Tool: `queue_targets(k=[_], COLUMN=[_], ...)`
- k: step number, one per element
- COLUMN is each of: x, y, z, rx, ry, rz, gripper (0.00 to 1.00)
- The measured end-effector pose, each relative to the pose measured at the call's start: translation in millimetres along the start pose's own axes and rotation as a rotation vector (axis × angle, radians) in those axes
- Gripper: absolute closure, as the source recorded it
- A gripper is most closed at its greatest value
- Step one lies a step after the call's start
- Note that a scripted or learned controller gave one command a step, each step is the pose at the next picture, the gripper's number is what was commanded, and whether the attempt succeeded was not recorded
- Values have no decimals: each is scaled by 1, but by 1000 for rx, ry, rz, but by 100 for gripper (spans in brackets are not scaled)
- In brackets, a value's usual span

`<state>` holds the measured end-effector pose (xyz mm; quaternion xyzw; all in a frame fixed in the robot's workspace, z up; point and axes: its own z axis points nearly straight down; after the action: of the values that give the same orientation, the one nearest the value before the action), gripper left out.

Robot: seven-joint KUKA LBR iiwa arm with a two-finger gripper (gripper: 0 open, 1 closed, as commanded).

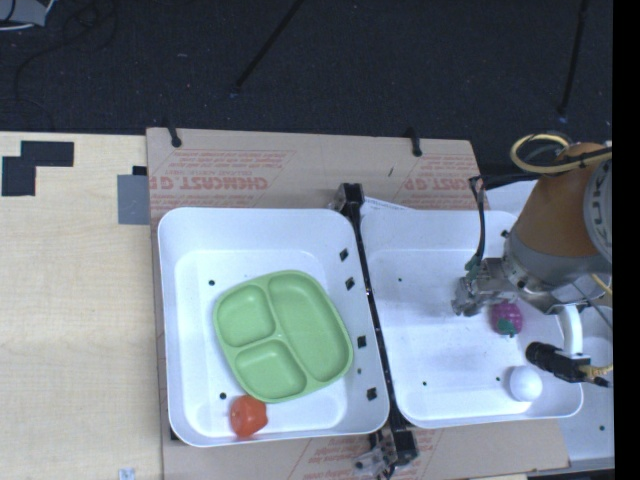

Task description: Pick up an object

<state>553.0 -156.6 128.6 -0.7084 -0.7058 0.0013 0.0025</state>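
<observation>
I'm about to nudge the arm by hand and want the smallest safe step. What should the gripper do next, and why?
Probably shift the gripper a little toward the pink object and lower onto it. The gripper sits in the right bin just beside that object, with nothing seen between its fingers. The white ball lies farther off near the bin's corner, so the pink object looks like the nearest pick.

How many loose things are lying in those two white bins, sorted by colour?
Green: 1, the divided plate in the left bin
Orange-red: 1, a small lump by that plate's near corner
Pink-purple: 1, a small round thing in the right bin, beside the gripper
White: 1, a ball in the right bin
Total: 4
</observation>
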Motion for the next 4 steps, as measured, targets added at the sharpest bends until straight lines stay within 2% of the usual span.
queue_targets(k=[2, 4], x=[4, 106], y=[2, 39], z=[-80, -96], rx=[-7, -4], ry=[-2, 0], rz=[-5, -8], gripper=[100, 100])
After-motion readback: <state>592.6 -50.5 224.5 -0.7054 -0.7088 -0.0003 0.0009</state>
